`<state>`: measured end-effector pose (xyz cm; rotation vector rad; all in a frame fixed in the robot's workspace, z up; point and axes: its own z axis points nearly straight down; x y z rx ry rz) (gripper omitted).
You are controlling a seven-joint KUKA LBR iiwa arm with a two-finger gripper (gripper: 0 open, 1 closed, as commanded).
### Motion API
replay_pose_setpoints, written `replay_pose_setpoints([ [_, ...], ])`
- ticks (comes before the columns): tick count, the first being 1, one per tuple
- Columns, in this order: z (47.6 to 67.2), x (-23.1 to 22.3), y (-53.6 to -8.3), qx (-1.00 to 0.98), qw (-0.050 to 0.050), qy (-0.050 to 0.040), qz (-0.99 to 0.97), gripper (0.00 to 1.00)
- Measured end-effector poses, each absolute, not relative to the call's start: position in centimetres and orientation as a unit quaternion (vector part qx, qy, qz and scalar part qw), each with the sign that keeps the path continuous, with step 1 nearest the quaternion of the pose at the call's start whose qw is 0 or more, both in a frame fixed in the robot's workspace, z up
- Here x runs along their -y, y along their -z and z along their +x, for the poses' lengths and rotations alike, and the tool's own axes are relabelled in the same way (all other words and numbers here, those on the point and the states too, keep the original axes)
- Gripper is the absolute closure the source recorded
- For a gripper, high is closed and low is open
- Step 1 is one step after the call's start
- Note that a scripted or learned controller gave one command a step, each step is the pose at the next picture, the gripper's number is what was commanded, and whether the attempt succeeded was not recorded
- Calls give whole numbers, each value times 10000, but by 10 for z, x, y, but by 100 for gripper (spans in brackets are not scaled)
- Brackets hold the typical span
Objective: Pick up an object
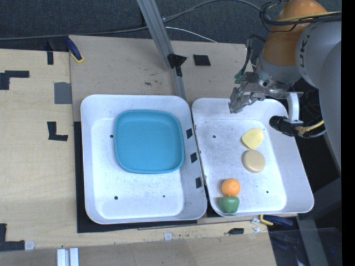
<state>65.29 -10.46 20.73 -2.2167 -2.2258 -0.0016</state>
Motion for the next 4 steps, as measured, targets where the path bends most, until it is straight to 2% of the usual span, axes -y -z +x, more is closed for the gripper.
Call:
replay_pose_setpoints([
  [2, 654, 7, -215, 7087, 6, 2, -7056, 100],
  [4, 617, -92, -224, 7090, 5, 5, -7052, 100],
])
